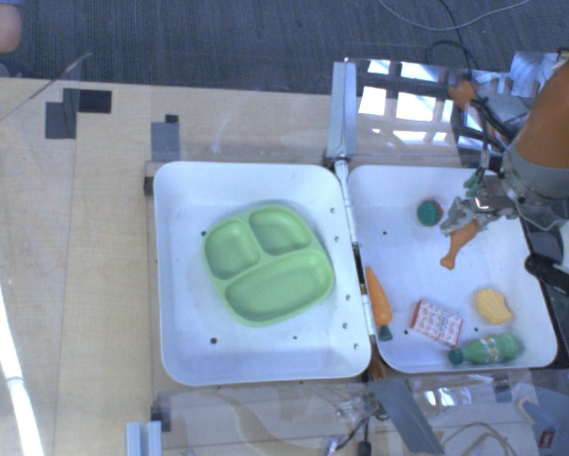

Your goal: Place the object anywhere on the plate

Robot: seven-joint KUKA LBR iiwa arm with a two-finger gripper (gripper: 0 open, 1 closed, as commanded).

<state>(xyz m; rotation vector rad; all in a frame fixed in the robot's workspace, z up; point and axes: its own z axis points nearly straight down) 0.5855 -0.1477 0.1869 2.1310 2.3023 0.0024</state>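
In right bin: gripper fingers clamp orange object's top (hanging tilted).

Arm cut by right edge (tool fingers blurred, indistinct).

Pale wooden bench before dark grey carpet
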